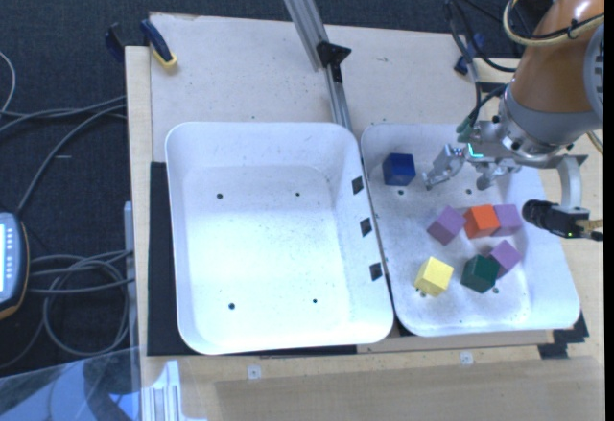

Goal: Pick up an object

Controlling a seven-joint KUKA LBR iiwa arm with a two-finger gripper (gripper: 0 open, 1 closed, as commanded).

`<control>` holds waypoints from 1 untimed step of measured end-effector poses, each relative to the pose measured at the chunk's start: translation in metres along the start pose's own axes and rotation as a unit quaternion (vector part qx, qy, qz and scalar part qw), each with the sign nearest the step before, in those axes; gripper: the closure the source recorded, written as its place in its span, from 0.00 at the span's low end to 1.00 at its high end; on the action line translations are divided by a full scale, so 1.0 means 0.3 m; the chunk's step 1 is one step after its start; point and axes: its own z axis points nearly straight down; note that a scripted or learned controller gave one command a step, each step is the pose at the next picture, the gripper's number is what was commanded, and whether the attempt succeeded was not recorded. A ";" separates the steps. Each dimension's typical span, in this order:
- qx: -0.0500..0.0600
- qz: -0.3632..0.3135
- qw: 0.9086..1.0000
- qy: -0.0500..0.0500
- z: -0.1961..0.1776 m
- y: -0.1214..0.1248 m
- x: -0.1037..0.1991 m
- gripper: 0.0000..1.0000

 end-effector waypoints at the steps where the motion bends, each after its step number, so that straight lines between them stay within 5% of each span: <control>1: -0.003 0.000 1.000 0.000 -0.008 0.003 -0.001 0.00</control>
